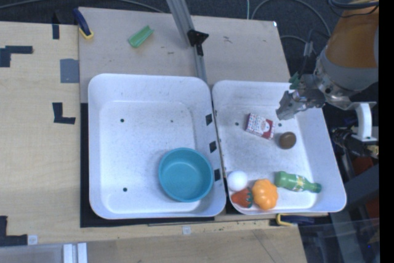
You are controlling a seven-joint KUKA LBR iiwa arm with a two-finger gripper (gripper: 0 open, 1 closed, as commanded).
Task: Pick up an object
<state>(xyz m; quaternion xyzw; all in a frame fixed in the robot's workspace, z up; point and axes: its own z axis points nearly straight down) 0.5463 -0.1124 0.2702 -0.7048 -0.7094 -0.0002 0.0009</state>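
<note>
Claw (287, 109) above right bin (320, 132), near box (259, 126), grip state we cannot tell, perhaps carrying nothing.

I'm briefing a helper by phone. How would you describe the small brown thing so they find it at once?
Look in the right bin, near its right wall. Just right of the red and white carton lies the small brown ball. It is the one dull brown, round thing there.

Right bin's (320, 132) far half lies open; objects crowd its near edge.
</note>
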